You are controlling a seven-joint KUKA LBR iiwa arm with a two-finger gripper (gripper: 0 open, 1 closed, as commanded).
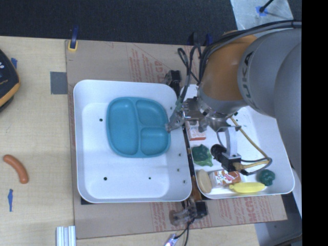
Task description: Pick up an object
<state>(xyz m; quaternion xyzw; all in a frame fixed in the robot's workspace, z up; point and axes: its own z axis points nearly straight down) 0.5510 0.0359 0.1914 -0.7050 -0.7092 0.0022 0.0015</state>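
**Camera view: my arm over two white bins**

Camera view looks down on a big tan bench [36, 132] with a dark floor [128, 6] at the top edge. A brown sheet of cardboard [128, 55] lies on the bench, and both bins sit on it.

My grey arm [271, 70] comes in from the right. It has an orange band [225, 68] and it covers much of the right bin [279, 152]. My gripper [177, 121] hangs at the line where the two bins meet, right by the edge of the blue plate. I cannot tell how it stands, and I see nothing in it.

The left bin [89, 183] holds the blue plate [137, 126], which has three parts.

In the right bin, near its lower edge, lie small toy foods. A green leafy one [201, 155] is just beside the wall between the bins. Below it is a tan round one [204, 180], then a red and white packet [225, 178], and a yellow banana [247, 187]. A small green thing [266, 177] sits to the right of them.

Out on the bare bench at the left lies a brown sausage [16, 168]. A black and yellow thing [7, 81] sits at the left edge, and a grey tape patch [59, 82] is stuck near the left bin.
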